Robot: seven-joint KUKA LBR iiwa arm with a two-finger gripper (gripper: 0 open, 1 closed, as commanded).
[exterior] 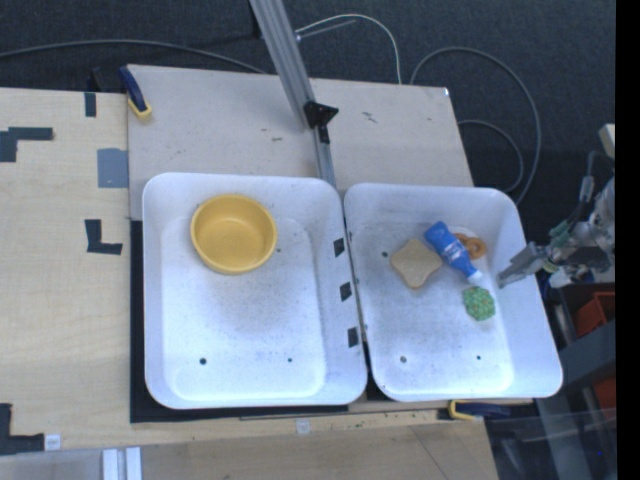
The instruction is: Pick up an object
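green ball (480, 304) just left of gripper (520, 265)

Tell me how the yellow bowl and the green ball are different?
The bowl is yellow, and the ball is green. The bowl is far bigger than the ball. The bowl sits alone in the left bin, while the ball lies in the right bin near other things. Both look round from above.

Two white bins (340, 368) sit side by side on a pale wooden bench (60, 298). A slanted metal pole (285, 48) crosses the top, a blue-and-yellow clamp (134, 92) grips a board's corner, and cables (470, 78) loop over dark floor.
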